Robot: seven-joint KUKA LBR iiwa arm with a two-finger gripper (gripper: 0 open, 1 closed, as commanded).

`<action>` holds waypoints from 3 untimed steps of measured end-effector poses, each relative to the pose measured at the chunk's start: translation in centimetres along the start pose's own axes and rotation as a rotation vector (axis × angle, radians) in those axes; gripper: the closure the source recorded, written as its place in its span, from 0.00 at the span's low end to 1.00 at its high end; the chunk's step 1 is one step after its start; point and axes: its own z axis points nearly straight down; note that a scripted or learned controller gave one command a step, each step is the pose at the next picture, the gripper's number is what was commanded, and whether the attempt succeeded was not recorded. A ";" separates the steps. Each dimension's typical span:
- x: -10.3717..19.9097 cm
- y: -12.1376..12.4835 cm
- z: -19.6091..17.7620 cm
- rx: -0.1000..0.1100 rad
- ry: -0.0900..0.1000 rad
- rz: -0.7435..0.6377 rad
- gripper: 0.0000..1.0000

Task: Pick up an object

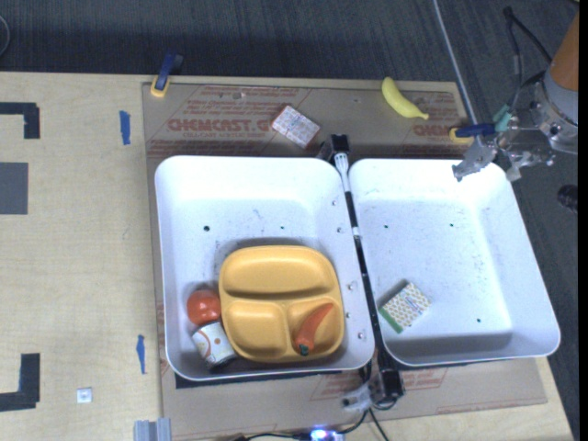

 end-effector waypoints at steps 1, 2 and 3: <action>-1.4 0.9 4.1 0.002 0.000 0.001 0.00; -1.4 0.9 4.0 0.001 0.000 0.001 0.00; -1.4 0.9 4.0 0.001 0.000 0.001 0.00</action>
